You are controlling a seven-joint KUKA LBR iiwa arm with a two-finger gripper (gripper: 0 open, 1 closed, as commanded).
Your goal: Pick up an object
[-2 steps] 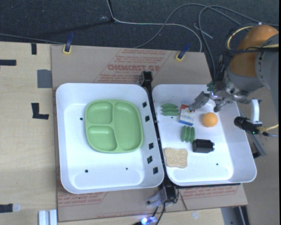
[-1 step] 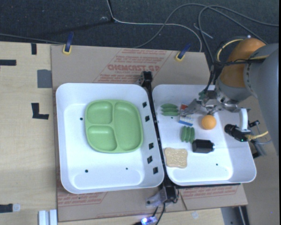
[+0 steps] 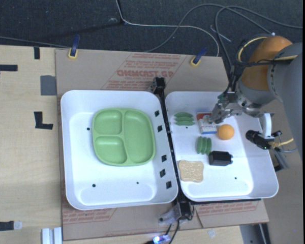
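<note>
A brown board [image 3: 142, 72] carries two white bins. The right bin [image 3: 259, 184], right of centre, holds an orange ball [image 3: 225, 131], green pieces, a black block [image 3: 220, 158] and toast [image 3: 191, 171]. The gripper [image 3: 217, 115] hovers just upper-left of the ball; its opening cannot be told. The left bin [image 3: 73, 151] holds a green divided plate [image 3: 124, 136].

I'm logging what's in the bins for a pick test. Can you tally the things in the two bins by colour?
Green: 3, namely the tray in the left bin, and two pods in the right bin
Orange: 1, a ball
Black: 1, a block
Tan: 1, toast
Red and white: 1, a small box under the hand
Total: 7
</note>
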